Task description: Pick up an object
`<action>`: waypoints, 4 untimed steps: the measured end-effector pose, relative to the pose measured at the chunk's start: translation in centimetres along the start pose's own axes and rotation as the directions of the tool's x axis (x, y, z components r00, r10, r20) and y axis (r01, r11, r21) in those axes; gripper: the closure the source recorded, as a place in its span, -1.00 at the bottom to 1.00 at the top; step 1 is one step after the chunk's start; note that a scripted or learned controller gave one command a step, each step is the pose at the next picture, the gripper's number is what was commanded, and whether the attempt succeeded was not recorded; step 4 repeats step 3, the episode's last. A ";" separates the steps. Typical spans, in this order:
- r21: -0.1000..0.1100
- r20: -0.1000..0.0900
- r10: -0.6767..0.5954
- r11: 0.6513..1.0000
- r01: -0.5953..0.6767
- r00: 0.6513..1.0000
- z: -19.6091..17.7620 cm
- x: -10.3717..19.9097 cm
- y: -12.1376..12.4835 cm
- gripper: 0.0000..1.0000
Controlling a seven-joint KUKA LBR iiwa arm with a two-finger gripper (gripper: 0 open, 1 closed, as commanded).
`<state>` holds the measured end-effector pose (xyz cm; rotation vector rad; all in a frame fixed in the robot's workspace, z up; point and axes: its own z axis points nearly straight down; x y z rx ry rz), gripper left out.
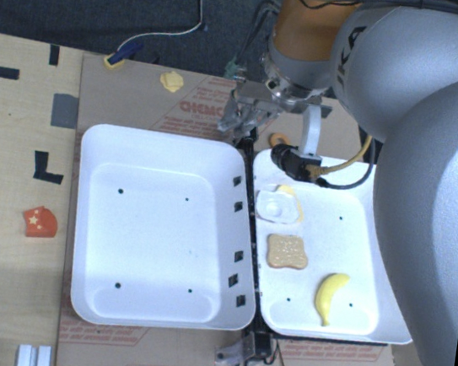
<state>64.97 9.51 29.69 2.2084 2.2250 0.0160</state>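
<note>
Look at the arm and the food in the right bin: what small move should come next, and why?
Probably bring the hand toward the camera and down over the toast. The hand sits at the bins' far edge, above the divider, with nothing seen in it, while the toast, a banana and a pale piece lie in the right bin.

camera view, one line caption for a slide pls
Tool hovers at the bins' far edge; right bin holds banana, toast, fried egg.

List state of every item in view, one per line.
tool: above the far end of the seam between the bins, nothing visibly held
toast: lying flat in the right bin
banana: lying in the right bin, near corner
fried egg: flat in the right bin
left bin: upright
</note>
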 end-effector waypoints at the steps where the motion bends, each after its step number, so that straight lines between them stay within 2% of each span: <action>1: 0.013 -0.001 -0.003 1.000 0.003 1.000 -0.4 9.2 -2.3 1.00; 2: 0.015 0.000 -0.002 1.000 0.002 1.000 -3.4 14.1 -9.7 1.00; 3: 0.010 -0.001 0.001 1.000 -0.001 1.000 -10.0 14.1 -16.6 1.00; 4: 0.010 -0.001 0.001 1.000 -0.001 1.000 -10.0 14.1 -16.6 1.00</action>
